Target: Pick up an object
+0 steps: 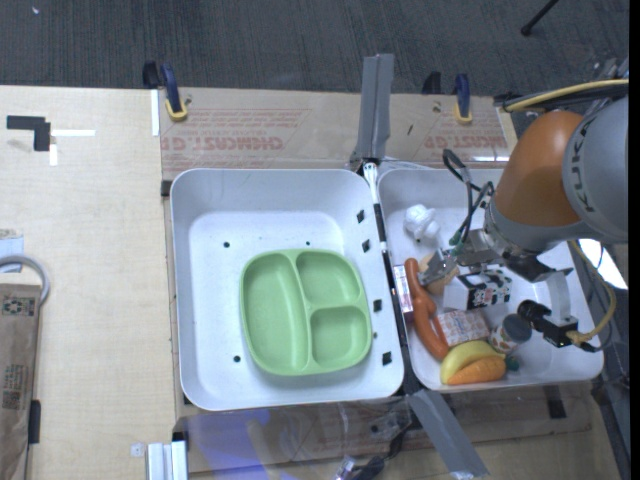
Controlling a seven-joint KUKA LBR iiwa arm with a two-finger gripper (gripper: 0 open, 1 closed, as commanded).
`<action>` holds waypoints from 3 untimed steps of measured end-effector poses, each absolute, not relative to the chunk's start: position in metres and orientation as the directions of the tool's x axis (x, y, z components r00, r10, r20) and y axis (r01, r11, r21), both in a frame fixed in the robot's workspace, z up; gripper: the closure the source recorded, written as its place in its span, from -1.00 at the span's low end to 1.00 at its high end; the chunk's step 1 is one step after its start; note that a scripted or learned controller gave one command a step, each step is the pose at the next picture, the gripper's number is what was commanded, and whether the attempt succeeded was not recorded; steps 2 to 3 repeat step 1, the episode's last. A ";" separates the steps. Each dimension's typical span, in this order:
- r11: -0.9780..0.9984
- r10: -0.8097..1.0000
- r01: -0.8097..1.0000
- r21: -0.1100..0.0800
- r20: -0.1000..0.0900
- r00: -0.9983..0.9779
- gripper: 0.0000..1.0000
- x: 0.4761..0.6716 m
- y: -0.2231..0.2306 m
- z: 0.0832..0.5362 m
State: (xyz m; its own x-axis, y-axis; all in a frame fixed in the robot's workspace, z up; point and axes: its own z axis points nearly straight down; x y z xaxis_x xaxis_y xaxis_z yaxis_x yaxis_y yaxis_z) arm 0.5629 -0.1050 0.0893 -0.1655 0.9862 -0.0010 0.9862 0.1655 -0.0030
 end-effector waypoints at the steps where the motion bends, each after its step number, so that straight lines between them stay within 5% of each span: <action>1: 0.058 0.998 0.998 -0.003 0.000 -0.058 -1.00 0.478 -0.105 0.089; 3: 0.058 0.998 0.998 -0.003 0.000 -0.058 -1.00 0.478 -0.105 0.089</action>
